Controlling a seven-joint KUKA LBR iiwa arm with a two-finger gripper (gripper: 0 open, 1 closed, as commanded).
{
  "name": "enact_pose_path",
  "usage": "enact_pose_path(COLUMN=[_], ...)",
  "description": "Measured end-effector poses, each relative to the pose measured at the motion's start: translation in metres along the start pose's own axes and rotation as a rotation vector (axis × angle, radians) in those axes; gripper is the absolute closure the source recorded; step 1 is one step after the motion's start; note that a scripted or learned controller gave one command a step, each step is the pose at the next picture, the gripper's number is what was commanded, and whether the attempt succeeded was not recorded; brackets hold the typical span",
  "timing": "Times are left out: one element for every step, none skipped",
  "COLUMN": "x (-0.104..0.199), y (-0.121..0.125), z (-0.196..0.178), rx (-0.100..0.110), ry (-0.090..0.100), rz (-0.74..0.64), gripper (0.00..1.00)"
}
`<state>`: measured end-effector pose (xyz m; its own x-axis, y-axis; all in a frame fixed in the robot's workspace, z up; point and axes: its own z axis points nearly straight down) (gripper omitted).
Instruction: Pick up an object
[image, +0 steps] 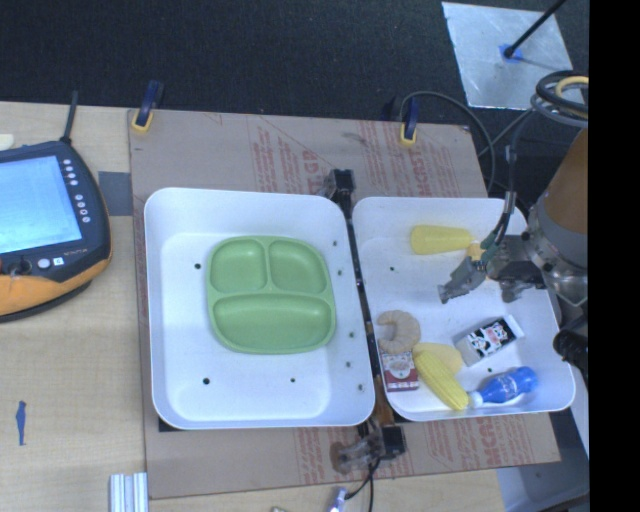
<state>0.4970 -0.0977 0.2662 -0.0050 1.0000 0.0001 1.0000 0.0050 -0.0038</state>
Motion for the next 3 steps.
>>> enact_pose_path(x=[-0.069, -0.115, -0.114], y=[0.088, 0.15, 0.052], z=[0.056, 0.095, 0.175], rx=[0.002, 0.0, 0.003], ry=[-0.003, -0.001, 0.0], rz=[0.001, 0.001, 0.0], gripper=[0.0, 0.0, 0.0])
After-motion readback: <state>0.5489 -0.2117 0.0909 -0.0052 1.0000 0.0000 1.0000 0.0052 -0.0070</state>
